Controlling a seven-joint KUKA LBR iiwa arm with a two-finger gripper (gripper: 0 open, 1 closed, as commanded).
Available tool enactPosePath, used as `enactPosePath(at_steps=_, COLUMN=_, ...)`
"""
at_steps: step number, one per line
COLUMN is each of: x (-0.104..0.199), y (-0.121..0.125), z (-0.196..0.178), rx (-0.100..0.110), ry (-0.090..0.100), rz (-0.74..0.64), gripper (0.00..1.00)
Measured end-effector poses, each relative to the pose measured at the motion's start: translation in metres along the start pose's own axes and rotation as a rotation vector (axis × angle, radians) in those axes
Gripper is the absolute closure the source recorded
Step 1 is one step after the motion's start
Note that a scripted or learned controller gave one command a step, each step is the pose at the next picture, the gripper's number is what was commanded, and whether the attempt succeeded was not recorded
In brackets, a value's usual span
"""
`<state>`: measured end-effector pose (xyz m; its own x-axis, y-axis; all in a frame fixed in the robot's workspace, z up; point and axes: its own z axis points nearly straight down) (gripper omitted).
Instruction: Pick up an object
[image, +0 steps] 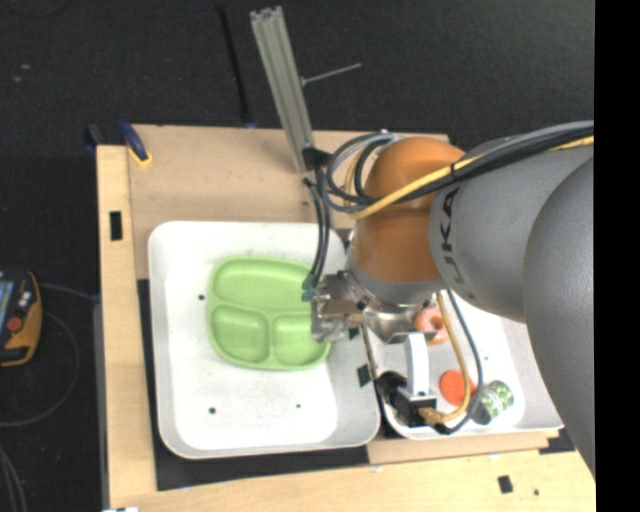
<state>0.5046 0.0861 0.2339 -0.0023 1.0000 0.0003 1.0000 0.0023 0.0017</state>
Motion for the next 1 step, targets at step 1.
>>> enactPosePath(at_steps=1, x=-0.0001, y=-0.0001, z=0.0001, rx=0.0, ry=0.0, rz=0.001, gripper=0.0)
